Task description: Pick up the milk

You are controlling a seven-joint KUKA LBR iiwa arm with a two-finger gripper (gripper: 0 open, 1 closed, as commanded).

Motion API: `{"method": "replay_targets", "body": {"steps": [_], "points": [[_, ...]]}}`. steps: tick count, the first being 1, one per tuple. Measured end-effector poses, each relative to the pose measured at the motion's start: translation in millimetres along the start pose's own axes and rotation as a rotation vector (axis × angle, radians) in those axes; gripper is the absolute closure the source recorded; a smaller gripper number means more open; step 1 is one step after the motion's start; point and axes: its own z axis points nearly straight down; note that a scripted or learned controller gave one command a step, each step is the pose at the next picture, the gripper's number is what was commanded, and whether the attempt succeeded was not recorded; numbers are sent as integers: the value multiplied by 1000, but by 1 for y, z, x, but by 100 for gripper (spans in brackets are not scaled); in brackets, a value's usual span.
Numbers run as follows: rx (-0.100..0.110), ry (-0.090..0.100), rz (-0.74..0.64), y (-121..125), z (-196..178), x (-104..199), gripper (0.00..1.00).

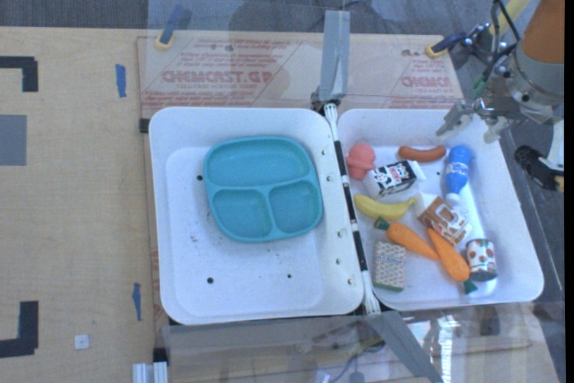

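Milk lying untouched in right bin, betw. pink ball and sausage. Gripper hovering at bin's far edge, jaws spread, holding nothing. Approach, descent, grasp all remaining.

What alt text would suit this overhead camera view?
A gripper hovers at the top edge of the right bin, up and right of the milk, among toy food. The left bin holds a blue plate.
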Motion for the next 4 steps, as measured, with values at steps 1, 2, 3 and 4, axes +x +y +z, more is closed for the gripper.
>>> {"method": "replay_targets", "body": {"steps": [1,2,3,4], "points": [[-4,-2,121,28,-52,-24,0],[-16,-2,265,-36,89,41,0],[-17,0,252,-93,122,9,0],[-3,-1,70,-81,34,22,0]]}}
